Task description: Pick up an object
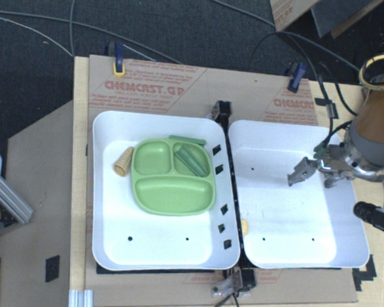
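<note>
A brown board bench (184, 77) printed with red lettering carries two shallow white bins touching side by side: the left bin (107, 196) and the right bin (290, 248).

Blue clamps (119, 58) on cardboard sheet (184, 83) — cables (70, 23) behind

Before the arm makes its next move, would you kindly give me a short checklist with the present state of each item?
1. Target present: green divided plate, a green piece in its upper right compartment and a tan cone touching its left edge, all in the left bin: ok.
2. Claw over a target: not ok, it is above the right bin.
3. Claw carrying nothing: ok.
4. Claw open enough: cannot tell.
5. Route leftward over the divider: ok, nothing tall in the way.
</note>
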Robot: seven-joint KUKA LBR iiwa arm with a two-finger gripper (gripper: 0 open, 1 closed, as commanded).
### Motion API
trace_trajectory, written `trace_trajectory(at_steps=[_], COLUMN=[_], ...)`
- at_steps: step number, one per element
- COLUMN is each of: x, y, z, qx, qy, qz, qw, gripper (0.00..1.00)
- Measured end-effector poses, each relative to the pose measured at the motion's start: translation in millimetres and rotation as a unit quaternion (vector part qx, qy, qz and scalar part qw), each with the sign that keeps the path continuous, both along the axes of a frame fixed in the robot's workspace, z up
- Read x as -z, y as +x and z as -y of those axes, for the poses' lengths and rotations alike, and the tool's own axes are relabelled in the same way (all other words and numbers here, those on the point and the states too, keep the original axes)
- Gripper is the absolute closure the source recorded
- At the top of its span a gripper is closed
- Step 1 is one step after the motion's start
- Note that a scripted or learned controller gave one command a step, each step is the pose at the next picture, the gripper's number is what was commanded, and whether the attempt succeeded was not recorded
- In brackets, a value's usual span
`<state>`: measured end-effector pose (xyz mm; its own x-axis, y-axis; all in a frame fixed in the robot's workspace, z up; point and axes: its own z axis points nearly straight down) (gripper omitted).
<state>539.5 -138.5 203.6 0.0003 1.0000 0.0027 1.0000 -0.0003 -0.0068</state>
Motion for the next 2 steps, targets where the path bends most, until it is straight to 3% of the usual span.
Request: trace_trajectory(at_steps=[2], x=[111.7], y=[-9.3], z=[14.1], qx=[0.000], qy=[0.0001], qz=[0.000], qw=[1.0000], gripper=[0.00])
